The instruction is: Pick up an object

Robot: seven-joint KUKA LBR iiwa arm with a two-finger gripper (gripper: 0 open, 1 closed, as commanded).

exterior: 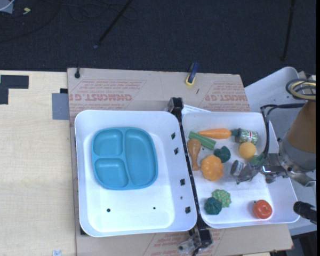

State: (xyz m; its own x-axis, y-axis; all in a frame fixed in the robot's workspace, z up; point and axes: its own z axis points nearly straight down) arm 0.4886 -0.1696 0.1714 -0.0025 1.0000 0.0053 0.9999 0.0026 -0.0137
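Brown cardboard point(117, 92) print, seemingly inverted; tool point(245, 170) over right bin point(280, 209).

carrot point(215, 134): orange, lying flat, far part of right bin
can point(248, 136): small, on its side, right of carrot
yellow ball point(247, 150): just near of can
orange pepper point(212, 167): bin centre
tomato point(262, 209): red, near-right corner
broccoli point(217, 201): green, near edge

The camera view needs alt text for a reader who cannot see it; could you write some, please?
The gripper is low in the right bin among toy foods: carrot, orange pepper, tomato, broccoli. The left bin holds a blue divided plate.
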